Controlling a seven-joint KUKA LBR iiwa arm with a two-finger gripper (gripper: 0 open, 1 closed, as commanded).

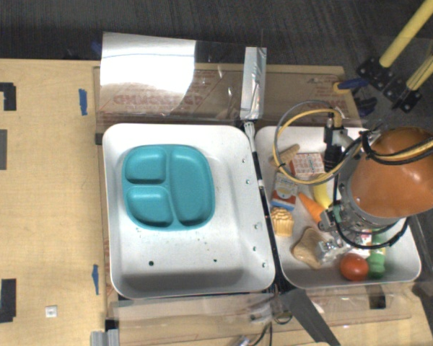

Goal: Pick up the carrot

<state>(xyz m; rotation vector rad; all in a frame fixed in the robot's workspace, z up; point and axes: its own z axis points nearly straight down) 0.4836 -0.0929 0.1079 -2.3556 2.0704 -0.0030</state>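
Note:
The carrot (pixel 311 209) is a short orange piece lying in the right bin (pixel 411 269), left of the arm's wrist. My gripper (pixel 333 241) hangs low over the bin's middle, just right of and below the carrot, its tip close to a tan bread-like piece (pixel 306 251). The orange band and grey wrist (pixel 390 182) hide the bin's right half. I see nothing clearly held.
A red tomato (pixel 353 267) and a green item (pixel 376 264) lie near the right bin's front wall. A yellow piece (pixel 322 193), a printed packet (pixel 307 166) and a small layered toy (pixel 282 219) crowd the carrot. A teal divided plate (pixel 169 186) sits in the left bin (pixel 195 265).

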